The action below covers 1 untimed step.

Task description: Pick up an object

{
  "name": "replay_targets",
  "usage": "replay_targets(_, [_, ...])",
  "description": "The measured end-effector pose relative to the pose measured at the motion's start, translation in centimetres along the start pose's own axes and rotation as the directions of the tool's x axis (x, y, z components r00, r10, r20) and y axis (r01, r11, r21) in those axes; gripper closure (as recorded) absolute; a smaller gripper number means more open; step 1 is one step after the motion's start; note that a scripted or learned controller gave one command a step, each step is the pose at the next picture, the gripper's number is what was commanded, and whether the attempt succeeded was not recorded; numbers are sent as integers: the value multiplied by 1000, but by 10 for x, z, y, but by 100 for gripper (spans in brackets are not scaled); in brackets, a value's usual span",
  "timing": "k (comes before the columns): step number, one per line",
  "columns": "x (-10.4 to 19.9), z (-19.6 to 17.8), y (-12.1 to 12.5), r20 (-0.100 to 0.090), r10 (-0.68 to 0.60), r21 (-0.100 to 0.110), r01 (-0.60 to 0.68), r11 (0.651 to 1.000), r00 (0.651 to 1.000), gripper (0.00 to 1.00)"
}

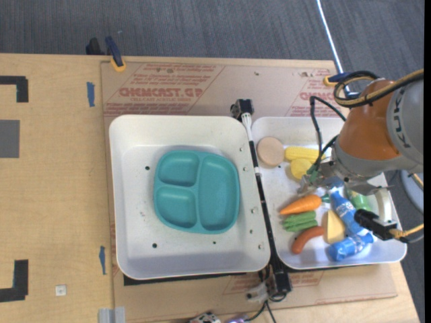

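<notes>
On the wooden surface (54, 180), the left white bin (128, 200) held a teal divided plate (197, 190) lying flat near its middle. Just beside it, the right bin (279, 128) was crowded with toy food: a tan round disc (271, 151) at the upper left, a yellow piece (301, 161) beside it, an orange carrot (300, 206) over a green pod (300, 221), a red-orange sausage (304, 239), a yellow wedge (333, 228) and a blue bottle (346, 231) lying close together. The grey-and-orange arm (367, 133) reached in from the right and covered the pincer (324, 178) among these pieces; whether it was open or gripping anything could not be told.
</notes>
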<state>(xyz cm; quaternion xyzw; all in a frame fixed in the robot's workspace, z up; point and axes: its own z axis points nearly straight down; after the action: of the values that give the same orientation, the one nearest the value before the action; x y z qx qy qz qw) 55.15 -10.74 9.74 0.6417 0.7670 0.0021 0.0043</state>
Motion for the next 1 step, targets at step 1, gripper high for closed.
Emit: replay_targets(1, [0, 0, 0, 0, 0, 0, 0, 1000, 1000, 0])
